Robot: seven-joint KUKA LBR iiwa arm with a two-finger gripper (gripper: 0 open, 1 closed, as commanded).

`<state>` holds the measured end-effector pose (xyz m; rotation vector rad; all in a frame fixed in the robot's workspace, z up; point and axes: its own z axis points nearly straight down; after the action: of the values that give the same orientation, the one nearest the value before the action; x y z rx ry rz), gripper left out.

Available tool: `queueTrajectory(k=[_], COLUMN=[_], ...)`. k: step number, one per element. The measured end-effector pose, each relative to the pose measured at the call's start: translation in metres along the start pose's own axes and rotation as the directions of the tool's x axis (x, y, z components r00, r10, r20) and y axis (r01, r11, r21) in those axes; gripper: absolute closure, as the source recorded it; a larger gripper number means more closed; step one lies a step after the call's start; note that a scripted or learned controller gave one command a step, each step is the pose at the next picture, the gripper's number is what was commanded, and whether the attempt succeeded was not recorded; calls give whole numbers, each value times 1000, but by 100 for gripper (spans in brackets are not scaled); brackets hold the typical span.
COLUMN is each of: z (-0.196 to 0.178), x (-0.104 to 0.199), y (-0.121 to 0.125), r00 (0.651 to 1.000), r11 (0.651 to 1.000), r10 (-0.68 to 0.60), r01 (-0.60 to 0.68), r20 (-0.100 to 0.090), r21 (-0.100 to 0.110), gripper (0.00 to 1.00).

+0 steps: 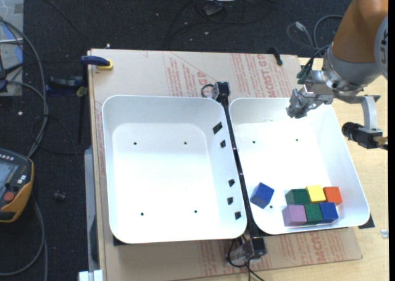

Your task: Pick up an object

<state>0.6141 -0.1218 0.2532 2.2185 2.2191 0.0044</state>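
Several coloured blocks lie at the front of the right bin (345,150): a blue block (262,194) by itself, then a tight cluster with a green block (299,197), a yellow block (316,193), an orange block (332,194), a purple block (294,214), a second green block (313,212) and a second blue block (329,211). My gripper (297,108) hangs above the back of the right bin, far from the blocks, with nothing visible between its fingers.
The left bin (117,150) sits beside the right one, with a black divider strip (233,156) between them. Both rest on a cardboard sheet (185,73). Cables and a blue-yellow clamp (97,62) lie beyond the bench's back left corner.
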Motion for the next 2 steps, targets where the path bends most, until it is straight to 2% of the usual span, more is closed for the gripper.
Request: queueTrajectory(k=[1, 2], z=[-4, 12], x=[53, 106], y=[5, 6], r00=[1000, 1000], r11=[1000, 1000], r10=[-4, -4], r01=[4, 4], r20=[-2, -2], r21=[4, 6], gripper=[100, 100])
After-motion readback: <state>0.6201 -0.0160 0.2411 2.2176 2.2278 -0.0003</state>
